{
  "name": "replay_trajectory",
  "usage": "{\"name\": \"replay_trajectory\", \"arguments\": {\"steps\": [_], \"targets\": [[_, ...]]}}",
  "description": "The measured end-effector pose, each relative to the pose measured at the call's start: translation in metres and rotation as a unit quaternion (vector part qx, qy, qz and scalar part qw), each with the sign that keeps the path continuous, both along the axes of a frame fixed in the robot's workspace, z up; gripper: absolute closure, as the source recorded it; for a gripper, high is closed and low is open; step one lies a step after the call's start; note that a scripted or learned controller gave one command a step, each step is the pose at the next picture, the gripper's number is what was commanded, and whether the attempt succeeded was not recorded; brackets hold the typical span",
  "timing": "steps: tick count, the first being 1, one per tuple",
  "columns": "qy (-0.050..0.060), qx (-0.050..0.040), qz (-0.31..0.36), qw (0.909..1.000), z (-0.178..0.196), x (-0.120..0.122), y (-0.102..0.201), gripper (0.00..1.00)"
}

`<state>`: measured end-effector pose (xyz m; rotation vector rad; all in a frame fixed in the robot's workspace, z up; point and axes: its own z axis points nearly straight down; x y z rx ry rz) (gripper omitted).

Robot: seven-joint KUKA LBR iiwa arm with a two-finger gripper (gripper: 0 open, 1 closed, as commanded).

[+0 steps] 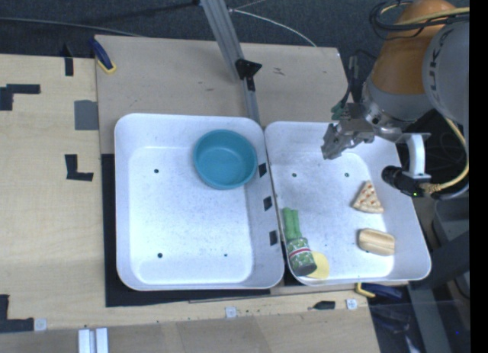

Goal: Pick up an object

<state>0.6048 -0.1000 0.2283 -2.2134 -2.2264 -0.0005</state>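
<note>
The fingers point(333, 148), their state unclear, hang above bare bin floor; a tan waffle wedge point(367, 198), beige bread roll point(376, 242) and green bottle point(296, 243) lie nearer the camera.

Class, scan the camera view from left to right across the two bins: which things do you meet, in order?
Blue bowl → green bottle → gripper → pizza slice and bread roll, level with each other.

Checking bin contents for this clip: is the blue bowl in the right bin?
No, the blue bowl sits in the left bin, near its upper right corner.
</note>
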Motion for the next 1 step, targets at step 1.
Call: {"name": "replay_trajectory", "arguments": {"steps": [1], "targets": [[0.0,0.0,0.0,1.0,0.0071,-0.0158,0.0523,1.0]]}}
